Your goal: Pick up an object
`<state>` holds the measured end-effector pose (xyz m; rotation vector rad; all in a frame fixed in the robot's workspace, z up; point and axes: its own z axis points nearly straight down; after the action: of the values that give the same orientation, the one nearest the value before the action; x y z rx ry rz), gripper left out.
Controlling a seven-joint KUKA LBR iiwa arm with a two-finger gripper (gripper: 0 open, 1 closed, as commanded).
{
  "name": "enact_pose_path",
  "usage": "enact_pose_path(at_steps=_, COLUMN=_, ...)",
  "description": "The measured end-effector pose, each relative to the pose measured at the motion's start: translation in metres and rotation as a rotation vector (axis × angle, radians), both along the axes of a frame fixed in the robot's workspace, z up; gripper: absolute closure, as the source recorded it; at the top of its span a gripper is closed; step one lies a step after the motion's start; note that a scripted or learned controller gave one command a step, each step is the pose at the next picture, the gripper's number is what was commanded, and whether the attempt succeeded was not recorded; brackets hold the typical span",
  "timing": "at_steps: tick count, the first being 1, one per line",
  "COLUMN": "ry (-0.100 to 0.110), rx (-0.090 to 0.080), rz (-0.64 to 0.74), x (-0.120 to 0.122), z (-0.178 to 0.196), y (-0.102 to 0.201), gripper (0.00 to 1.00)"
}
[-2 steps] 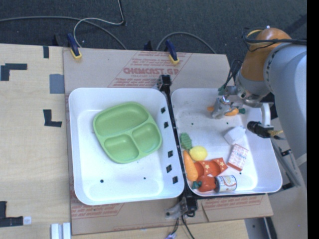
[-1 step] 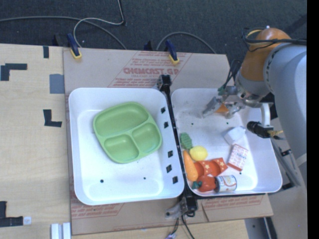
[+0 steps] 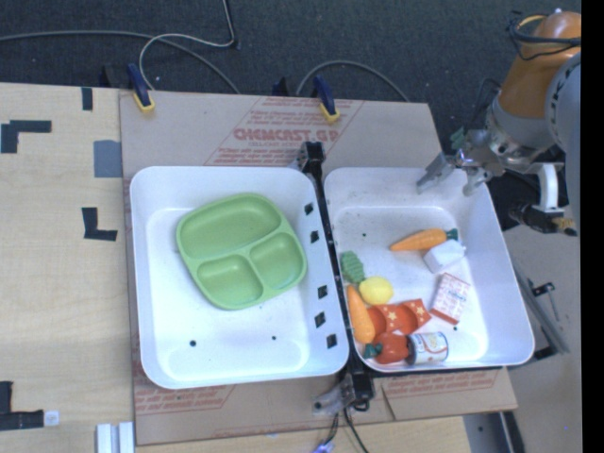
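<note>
Lighting is even and diffuse from overhead, moderately bright. The 2 shallow white plastic bins [image 3: 151, 281] run near overexposed, so their walls lose detail. Soft, short shadows sit under the light green 3-compartment plastic plate [image 3: 242, 249] and the pile of small toy food items [image 3: 401, 319]. Dark grey carpet [image 3: 283, 17] at the top is dim and noisy. Overall soft focus and low resolution; print on the brown cardboard sheet [image 3: 283, 135] is barely legible. The orange-banded grey arm [image 3: 543, 64] is slightly blurred at the right edge.
</note>
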<state>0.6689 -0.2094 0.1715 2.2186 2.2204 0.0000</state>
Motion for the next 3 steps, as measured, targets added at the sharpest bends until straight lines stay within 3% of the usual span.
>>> enact_pose_path(at_steps=1, ry=0.001, rx=0.001, rz=0.001, x=-0.043, z=-0.085, y=0.014, gripper=0.00)
enact_pose_path(at_steps=2, ry=-0.003, rx=-0.002, rz=0.002, x=-0.042, z=-0.075, y=0.014, gripper=1.00)
enact_pose_path(at_steps=3, ry=0.002, rx=0.003, rz=0.002, x=0.000, z=-0.058, y=0.073, gripper=1.00)
